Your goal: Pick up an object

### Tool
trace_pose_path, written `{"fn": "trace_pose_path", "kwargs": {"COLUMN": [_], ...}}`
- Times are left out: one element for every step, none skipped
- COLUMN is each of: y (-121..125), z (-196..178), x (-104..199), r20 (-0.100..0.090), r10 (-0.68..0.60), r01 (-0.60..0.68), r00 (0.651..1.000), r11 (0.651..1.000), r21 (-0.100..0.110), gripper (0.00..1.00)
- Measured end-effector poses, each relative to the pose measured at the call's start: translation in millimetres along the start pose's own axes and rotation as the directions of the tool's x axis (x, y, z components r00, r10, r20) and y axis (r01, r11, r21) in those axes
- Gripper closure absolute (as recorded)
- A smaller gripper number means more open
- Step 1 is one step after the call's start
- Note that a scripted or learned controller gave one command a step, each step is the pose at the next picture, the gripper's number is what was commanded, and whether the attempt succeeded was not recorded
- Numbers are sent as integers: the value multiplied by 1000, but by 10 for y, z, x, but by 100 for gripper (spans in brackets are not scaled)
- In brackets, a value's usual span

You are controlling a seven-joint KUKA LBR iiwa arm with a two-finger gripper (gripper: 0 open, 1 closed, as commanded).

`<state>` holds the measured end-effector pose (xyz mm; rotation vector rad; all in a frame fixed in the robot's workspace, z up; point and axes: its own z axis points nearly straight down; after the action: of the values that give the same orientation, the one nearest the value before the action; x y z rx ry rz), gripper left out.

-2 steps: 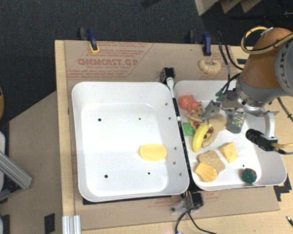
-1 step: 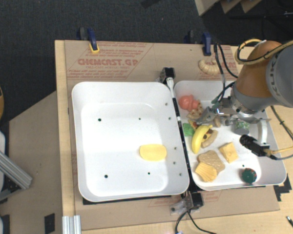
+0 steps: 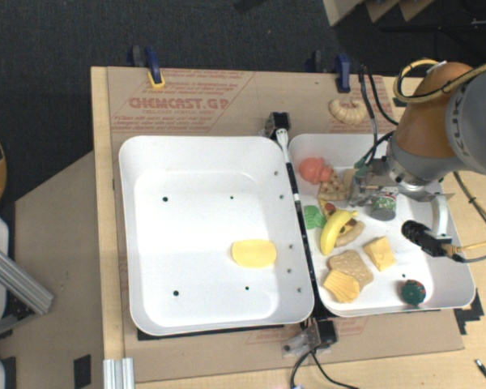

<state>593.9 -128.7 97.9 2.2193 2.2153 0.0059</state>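
My gripper (image 3: 371, 188) hangs low over the back middle of the right bin (image 3: 454, 286). It stands just right of a tan, speckled piece (image 3: 334, 188) and just above a grey-green round thing (image 3: 381, 208). Around it lie a pink lump (image 3: 313, 169), a green piece (image 3: 313, 215), a banana (image 3: 336, 230), a brown biscuit (image 3: 349, 262), a yellow cheese wedge (image 3: 380, 254), an orange cracker (image 3: 341, 286) and a dark green ball (image 3: 413, 292). Nothing shows as lifted.
The left bin (image 3: 146, 168) holds one yellow oval piece (image 3: 253, 254) near its front right. A black divider strip (image 3: 294, 193) runs between the two bins. On the bench behind the right bin lies a pale coil (image 3: 348, 110). Blue clamps (image 3: 153, 61) grip the bench's back edge.
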Motion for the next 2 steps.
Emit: {"fn": "trace_pose_path", "kwargs": {"y": [-2,-400], "z": [6,73], "x": [0,296], "r20": [0,2], "r10": [0,1], "r01": [0,-1], "r00": [1000,1000], "r11": [1000,1000], "r21": [1,-10], "gripper": [0,0]}}
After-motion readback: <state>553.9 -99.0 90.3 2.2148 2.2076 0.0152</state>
